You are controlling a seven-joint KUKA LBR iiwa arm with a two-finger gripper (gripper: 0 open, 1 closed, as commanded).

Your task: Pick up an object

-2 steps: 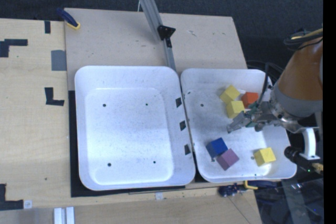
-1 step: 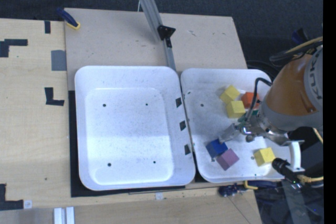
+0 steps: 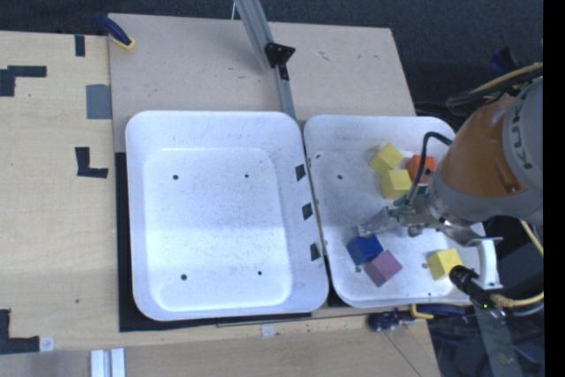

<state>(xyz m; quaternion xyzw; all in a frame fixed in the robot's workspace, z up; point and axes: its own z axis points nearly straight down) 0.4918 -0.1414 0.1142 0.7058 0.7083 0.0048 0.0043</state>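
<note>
Arm is seen reaching in from the right over the right bin [image 3: 353, 132], gripper [image 3: 399, 216] low near the bin's middle. Finger state cannot be told; too small and blurred, and nothing is seen held.

Loose blocks are scattered in the right bin: two yellow blocks [image 3: 389, 170] touching each other near the upper middle, an orange block [image 3: 421, 164] just beside them and partly hidden by the arm, a blue block [image 3: 364, 248] touching a purple block [image 3: 383, 267] toward the front, another yellow block [image 3: 444, 262] near the front right. Blue block lies nearest the gripper.

Blocks are judged light, stiff, not fragile, maybe foam or wood. Best taken across two flat opposite faces; the blue one's contact with the purple could crowd one finger.

Left bin [image 3: 141, 190] sits beside, on the bench [image 3: 53, 190].
</note>
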